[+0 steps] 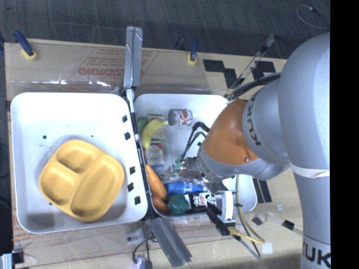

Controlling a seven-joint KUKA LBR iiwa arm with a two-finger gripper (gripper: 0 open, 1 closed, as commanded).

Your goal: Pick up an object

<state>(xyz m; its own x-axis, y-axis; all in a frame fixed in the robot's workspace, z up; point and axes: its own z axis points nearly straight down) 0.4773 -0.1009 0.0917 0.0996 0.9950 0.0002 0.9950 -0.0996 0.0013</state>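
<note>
Closest to us, the arm (pixel 297 144) fills the right side. Going left to right, we see a yellow tray (pixel 81 178) in the left bin (pixel 28 116). At 3 o'clock from it, the right bin (pixel 213 102) holds a banana (pixel 148 132), carrot (pixel 156 182), can (pixel 180 117) and teal object (pixel 178 204). The gripper (pixel 193 175) hangs over them; we cannot tell its opening.

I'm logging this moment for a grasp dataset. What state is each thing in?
yellow tray: right way up, left bin.
can: on its side, right bin.
banana: lying flat, right bin.
carrot: lying flat, right bin.
gripper: low over the right bin's clutter.
</note>
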